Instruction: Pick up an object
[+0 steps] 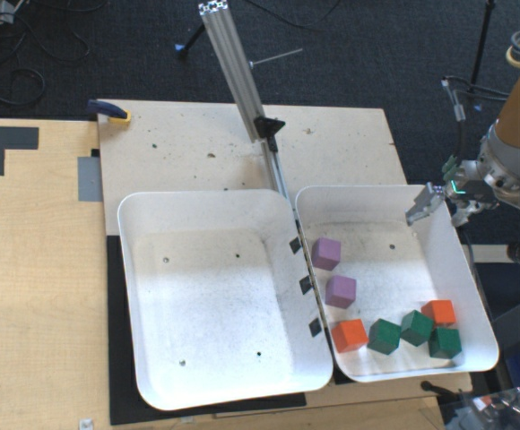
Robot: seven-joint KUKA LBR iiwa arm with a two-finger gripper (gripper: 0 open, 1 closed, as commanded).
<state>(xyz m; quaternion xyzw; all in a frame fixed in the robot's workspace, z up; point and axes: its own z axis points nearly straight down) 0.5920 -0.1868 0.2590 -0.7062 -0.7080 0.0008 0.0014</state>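
Purple, orange and green cubes (pixel 385 336) cluster in the right bin (pixel 453 240), so we park the pincer (pixel 435 202) over its rim, grip state unclear.

The floor (pixel 108 34) is dark carpet, with black cables (pixel 9 70) lying at 11 o'clock. A light wooden bench (pixel 36 267) fills the 9 o'clock side. A silver metal pole (pixel 235 65) leans up toward 12 o'clock.
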